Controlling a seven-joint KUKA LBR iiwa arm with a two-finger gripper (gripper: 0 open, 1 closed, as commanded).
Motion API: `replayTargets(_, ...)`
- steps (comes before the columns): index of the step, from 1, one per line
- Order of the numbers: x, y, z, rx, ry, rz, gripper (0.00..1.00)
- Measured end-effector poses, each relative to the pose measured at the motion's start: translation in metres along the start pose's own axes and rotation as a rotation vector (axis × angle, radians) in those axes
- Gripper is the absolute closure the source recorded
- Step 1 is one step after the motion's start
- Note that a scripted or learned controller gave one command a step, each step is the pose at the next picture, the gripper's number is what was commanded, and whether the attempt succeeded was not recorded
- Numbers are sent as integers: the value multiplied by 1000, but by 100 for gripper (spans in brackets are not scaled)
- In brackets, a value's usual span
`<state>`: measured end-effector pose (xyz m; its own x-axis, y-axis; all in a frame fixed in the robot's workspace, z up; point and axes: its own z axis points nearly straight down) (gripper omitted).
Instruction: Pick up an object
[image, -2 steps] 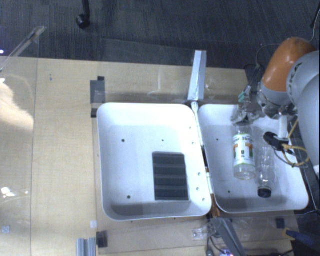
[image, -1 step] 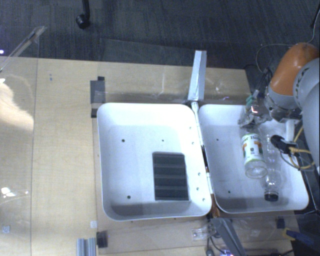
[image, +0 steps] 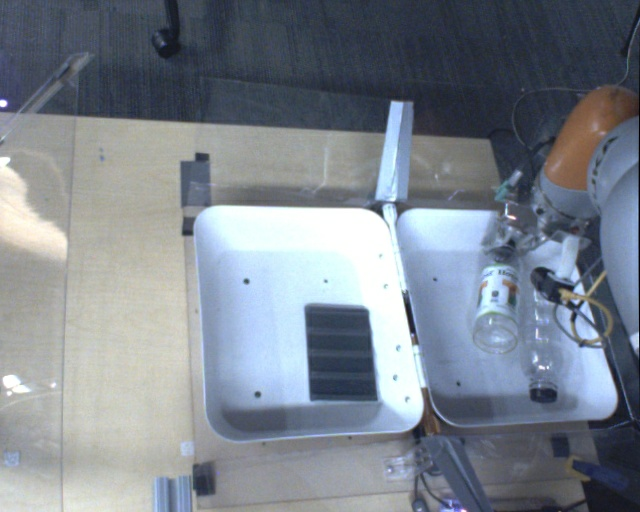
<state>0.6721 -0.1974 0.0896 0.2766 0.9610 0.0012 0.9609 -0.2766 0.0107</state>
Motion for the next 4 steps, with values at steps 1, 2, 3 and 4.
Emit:
replayTargets(1, 9, -15, 0, -1, 0, 61, 100)
replayTargets(2, 52, -15, -110, 4, 0, -11, 100)
replayTargets(3, 71, -21, -177, 5, 1, -60, 100)
replayTargets(4, 51, -46, -204, 7, -1, 79, 100)
